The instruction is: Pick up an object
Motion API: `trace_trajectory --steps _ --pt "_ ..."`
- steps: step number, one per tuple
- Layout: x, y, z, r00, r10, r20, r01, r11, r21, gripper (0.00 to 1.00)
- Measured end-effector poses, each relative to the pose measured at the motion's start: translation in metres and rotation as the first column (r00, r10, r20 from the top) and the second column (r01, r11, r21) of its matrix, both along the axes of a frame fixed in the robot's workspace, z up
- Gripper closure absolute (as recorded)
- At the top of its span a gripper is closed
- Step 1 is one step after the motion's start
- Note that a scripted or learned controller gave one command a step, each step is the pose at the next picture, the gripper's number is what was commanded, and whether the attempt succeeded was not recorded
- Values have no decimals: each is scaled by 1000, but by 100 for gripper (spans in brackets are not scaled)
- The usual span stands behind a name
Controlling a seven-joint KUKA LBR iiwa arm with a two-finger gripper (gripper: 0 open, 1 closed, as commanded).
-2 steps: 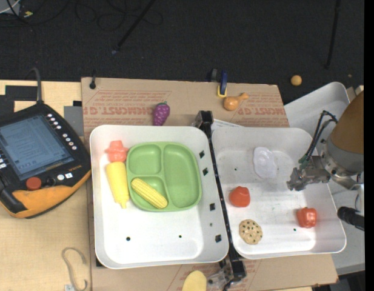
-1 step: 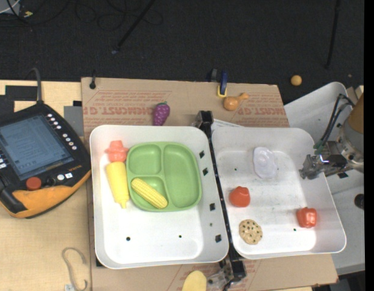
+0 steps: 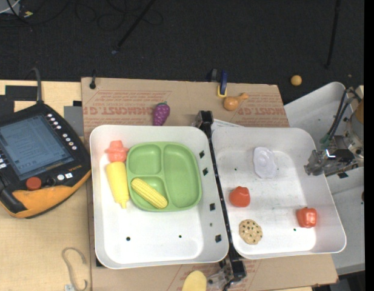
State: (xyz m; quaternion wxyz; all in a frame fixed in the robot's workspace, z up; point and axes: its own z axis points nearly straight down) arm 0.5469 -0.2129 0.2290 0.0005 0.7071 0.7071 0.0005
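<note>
The right bin (image 3: 277, 247) holds a red tomato-like toy (image 3: 239, 196), a cookie (image 3: 251, 231), a small red pepper-like toy (image 3: 307, 217) and a pale crumpled object (image 3: 265, 162). In the left bin (image 3: 150, 247) lies a green divided plate (image 3: 174, 168) with a corn cob (image 3: 149, 193) on it. A yellow bottle-shaped toy (image 3: 117, 182) and a pink-red toy (image 3: 116, 151) lie beside the plate. My gripper (image 3: 323, 161) hangs at the right bin's right rim, above and right of the red pepper-like toy, with nothing seen in it.
A control pendant (image 3: 32, 153) lies on the bench to the left. Purple grapes (image 3: 161, 113) and an orange toy (image 3: 233, 101) sit on the cardboard behind the bins. A yellow object (image 3: 194, 280) lies at the front edge. An orange ball (image 3: 296, 80) rests at the far right.
</note>
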Motion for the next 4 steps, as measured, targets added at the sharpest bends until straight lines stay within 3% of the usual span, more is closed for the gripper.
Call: trace_trajectory --steps 2,4 --pt "-2 98 7 1000 4 -4 -4 1000 3 100" --pt "-21 207 8 1000 3 -6 -3 1000 2 100"
